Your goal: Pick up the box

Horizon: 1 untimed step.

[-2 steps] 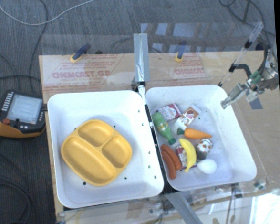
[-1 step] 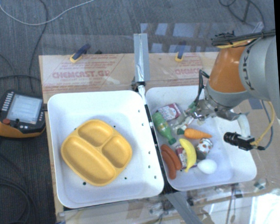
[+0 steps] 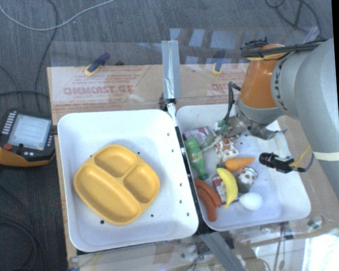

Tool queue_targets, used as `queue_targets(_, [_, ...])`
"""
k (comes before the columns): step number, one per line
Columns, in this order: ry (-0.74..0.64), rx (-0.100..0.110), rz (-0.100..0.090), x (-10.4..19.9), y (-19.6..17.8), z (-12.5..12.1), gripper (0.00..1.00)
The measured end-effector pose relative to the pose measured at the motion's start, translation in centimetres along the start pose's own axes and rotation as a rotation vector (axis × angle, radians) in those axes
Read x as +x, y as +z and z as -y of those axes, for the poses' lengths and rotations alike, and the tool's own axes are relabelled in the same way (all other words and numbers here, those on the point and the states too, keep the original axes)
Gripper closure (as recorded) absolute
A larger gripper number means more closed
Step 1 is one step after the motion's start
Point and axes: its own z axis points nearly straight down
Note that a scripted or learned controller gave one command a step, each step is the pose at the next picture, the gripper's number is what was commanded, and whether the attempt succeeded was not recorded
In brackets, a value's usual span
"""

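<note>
A small red and white box [image 3: 226, 150] lies in the right bin [image 3: 290, 202], between a green bottle [image 3: 194, 154] and a carrot [image 3: 239, 163]. My gripper [image 3: 227, 129] hangs just above the box's far edge, low over the back of that bin. The grey arm with its orange band [image 3: 259, 91] reaches in from the right. I cannot make out anything held in the gripper.
The right bin also holds a banana [image 3: 228, 184], a sausage [image 3: 206, 196], a white egg [image 3: 250, 201], a second red carton [image 3: 219, 187] under the banana and a crumpled packet [image 3: 200, 134]. A yellow divided plate [image 3: 117, 183] sits in the left bin [image 3: 76, 132]. A teach pendant [image 3: 24, 138] lies off the bench's left side.
</note>
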Motion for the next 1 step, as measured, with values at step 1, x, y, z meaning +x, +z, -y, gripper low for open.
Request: queue_targets(1, [0.041,0.005,-0.014,-8.09,-1.45,10.97,0.0])
